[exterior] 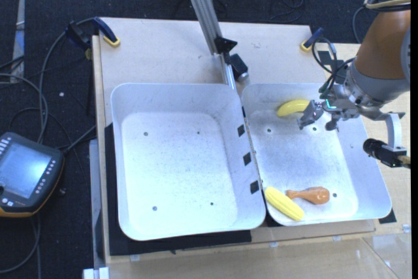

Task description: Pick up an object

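In the right bin [307, 153] a yellow banana [291, 107] lies near the far wall. My gripper [319, 120] hovers just right of the banana, open, with nothing between its fingers. One dark finger [306, 118] is close to the banana's right end. A yellow corn cob [283, 203] lies at the bin's near left corner. An orange drumstick [311, 195] rests beside the cob, to its right.
The left bin [176, 160] sits beside the right one, sharing a raised middle wall [248, 153]. A slanted metal pole [202, 3] rises from the bench's back. A teach pendant [26, 173] and cables lie off the bench at left.
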Robot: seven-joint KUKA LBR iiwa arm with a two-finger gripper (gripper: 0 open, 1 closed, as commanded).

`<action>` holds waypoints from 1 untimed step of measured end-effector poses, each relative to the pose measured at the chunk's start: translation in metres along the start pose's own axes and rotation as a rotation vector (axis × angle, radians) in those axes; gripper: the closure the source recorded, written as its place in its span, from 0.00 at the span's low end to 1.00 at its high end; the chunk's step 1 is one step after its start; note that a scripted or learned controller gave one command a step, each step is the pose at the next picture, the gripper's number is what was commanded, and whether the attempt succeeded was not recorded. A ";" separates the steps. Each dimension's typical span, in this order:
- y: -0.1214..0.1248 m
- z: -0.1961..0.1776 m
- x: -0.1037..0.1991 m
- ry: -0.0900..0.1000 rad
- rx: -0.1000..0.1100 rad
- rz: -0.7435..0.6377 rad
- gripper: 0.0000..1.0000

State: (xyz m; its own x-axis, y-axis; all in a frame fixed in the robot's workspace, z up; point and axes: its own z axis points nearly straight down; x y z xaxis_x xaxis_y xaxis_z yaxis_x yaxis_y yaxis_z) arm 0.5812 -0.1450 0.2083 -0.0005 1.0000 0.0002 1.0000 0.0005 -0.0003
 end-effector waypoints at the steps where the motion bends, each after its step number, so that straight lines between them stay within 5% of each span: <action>1: 0.000 0.000 0.000 0.000 0.000 0.000 0.00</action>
State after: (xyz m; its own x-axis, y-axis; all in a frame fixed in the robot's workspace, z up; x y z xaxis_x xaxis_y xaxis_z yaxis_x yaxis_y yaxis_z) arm 0.5812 -0.1450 0.2083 -0.0005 1.0000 0.0002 1.0000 0.0005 -0.0004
